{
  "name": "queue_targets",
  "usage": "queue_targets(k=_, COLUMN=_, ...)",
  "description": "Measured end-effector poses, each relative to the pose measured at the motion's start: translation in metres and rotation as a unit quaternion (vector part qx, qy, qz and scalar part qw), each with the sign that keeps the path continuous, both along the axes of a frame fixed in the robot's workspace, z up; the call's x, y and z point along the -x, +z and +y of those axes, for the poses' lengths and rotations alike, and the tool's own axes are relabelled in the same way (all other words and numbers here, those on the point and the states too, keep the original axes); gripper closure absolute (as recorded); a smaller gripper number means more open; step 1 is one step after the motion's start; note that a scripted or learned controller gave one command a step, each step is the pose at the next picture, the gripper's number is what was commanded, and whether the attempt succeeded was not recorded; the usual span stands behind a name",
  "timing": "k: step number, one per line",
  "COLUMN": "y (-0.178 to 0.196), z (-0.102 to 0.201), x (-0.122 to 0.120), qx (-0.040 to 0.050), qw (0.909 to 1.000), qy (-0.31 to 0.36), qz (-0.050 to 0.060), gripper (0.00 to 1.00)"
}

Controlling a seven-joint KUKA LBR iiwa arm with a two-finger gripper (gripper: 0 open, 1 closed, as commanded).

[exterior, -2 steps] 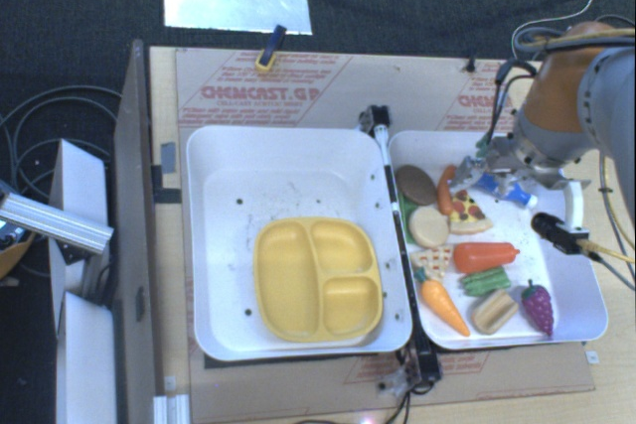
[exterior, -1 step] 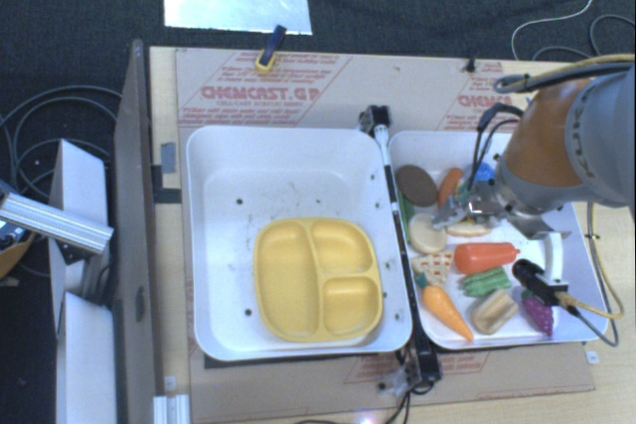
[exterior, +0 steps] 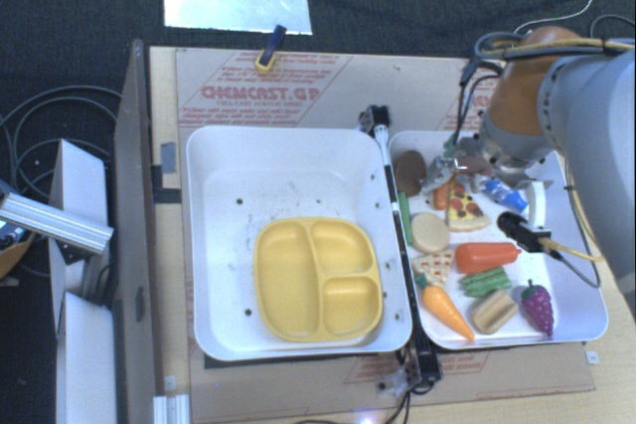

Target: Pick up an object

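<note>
The right bin [exterior: 592, 311] holds several toy foods: a pizza slice [exterior: 463, 210], a round cookie [exterior: 430, 232], a red pepper [exterior: 486, 255], a green pod [exterior: 485, 281], a carrot [exterior: 446, 311], a bread roll [exterior: 494, 310], purple grapes [exterior: 538, 306] and a brown piece [exterior: 409, 171]. My gripper [exterior: 450, 166] is low over the bin's far part, between the brown piece and the pizza slice. A blue item [exterior: 500, 191] lies just under the wrist, partly hidden by it. The wrist covers the tips, and nothing shows as held.
The left bin [exterior: 224, 204] contains a yellow divided plate [exterior: 318, 278] toward its near side. A wall with a black clip [exterior: 376, 120] at its far end separates the two bins. A grey rail [exterior: 127, 213] borders the bench on the left.
</note>
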State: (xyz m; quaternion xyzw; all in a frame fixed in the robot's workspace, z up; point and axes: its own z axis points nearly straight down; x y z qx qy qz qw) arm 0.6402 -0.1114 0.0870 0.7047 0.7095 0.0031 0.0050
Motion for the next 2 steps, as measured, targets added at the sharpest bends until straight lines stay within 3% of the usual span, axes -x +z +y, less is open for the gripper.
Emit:
queue_targets(k=1, y=0.009, z=0.000, x=0.003, qx=-0.0006, qw=1.0000, qy=0.000, qz=0.003, gripper=1.00)
queue_targets(k=2, y=0.102, z=0.064, x=0.047, qx=-0.0023, qw=1.0000, qy=0.001, qz=0.004, gripper=1.00)
